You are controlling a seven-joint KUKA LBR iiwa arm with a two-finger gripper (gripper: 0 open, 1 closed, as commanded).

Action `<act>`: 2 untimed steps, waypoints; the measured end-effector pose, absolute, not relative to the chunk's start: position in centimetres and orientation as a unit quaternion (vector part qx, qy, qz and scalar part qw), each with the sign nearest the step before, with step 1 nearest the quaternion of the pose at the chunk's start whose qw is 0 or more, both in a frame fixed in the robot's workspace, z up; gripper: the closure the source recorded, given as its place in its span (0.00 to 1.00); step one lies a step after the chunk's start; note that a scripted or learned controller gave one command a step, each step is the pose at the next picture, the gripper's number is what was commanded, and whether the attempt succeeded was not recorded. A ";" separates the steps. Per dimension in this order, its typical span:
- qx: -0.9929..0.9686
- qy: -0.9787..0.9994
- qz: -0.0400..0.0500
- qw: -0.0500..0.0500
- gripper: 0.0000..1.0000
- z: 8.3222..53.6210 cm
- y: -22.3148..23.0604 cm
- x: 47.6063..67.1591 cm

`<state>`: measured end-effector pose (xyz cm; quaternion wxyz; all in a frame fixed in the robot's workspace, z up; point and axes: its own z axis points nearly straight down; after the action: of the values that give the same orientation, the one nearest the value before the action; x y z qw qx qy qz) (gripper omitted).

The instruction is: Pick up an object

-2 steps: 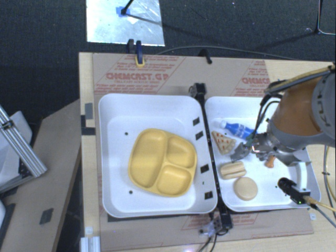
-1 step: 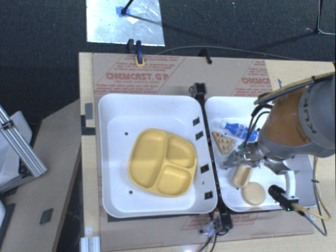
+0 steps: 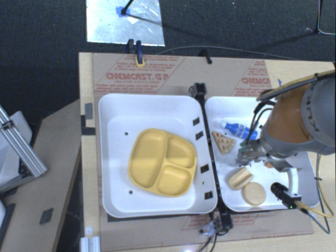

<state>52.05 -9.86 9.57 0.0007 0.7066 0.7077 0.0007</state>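
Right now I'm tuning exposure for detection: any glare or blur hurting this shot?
Camera view: the foil sheet at top glares bright; both white bins look nearly washed out; the yellow tray reads clearly; the arm casts a shadow over the right bin; small items there look soft.

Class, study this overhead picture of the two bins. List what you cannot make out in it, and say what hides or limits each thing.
1. Gripper, camera view: the arm's bulk covers its fingertips, so its state is unclear.
2. Blue and white object, right bin: partly behind the arm and blurred; its identity is unclear.
3. Right bin: the arm covers its right side.
4. Arm: cut off by the picture's right edge.
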 end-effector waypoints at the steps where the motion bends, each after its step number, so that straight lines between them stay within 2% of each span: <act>1: 0.706 0.708 0.001 0.002 1.00 14.0 -10.3 52.1; 2: 0.706 0.708 0.002 0.004 1.00 20.0 -11.2 52.5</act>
<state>52.49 -11.23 19.95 0.0036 0.7060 0.7082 0.0022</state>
